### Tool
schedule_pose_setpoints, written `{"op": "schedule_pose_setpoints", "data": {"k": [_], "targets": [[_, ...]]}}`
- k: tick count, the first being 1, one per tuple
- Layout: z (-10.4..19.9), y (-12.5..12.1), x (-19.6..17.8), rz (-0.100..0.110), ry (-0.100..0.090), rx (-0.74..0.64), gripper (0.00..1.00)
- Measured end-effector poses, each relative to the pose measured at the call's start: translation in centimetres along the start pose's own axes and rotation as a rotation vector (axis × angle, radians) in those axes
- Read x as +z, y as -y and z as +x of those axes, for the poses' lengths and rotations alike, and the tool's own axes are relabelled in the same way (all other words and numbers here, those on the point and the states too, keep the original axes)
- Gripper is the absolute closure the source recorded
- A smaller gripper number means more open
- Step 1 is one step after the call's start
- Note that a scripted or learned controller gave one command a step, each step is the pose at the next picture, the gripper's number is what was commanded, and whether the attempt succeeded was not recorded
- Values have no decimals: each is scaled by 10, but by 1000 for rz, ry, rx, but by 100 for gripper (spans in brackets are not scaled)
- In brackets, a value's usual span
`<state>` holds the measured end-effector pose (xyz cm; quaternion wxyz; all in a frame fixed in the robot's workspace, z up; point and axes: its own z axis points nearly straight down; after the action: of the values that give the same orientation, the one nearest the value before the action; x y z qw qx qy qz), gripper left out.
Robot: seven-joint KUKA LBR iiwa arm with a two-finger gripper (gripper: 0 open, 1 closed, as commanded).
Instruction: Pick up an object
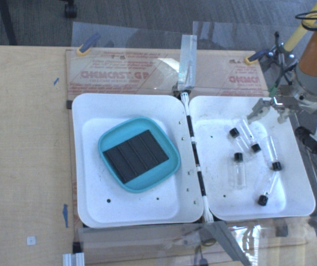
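Step in hand: approach, nothing lifted yet. Gripper [272, 108] hovers above the far right corner of the right white shallow bin [216, 198], jaws spread, grasping nothing. Next move: descend over one vial and clench.
Right bin: clear plastic vials with black caps [240, 134], scattered.
Left white shallow bin [86, 204]: teal square plastic tray [164, 170] holding a dark ribbed slab [135, 155].

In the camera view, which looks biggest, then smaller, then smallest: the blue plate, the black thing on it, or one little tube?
1. Teal plate
2. Black ridged pad on it
3. Any clear black-capped tube; the tubes look alike.
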<state>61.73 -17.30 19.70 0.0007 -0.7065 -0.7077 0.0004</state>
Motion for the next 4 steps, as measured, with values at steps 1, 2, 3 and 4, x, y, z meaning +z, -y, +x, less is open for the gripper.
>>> {"op": "schedule_pose_setpoints", "data": {"k": [1,2,3,4], "targets": [[5,19,100,-4,1,-2,0],[-17,10,107,-6,-26,-27,0],[-23,32,99,-10,-30,-66,0],[18,36,108,-9,0,-101,0]]}}
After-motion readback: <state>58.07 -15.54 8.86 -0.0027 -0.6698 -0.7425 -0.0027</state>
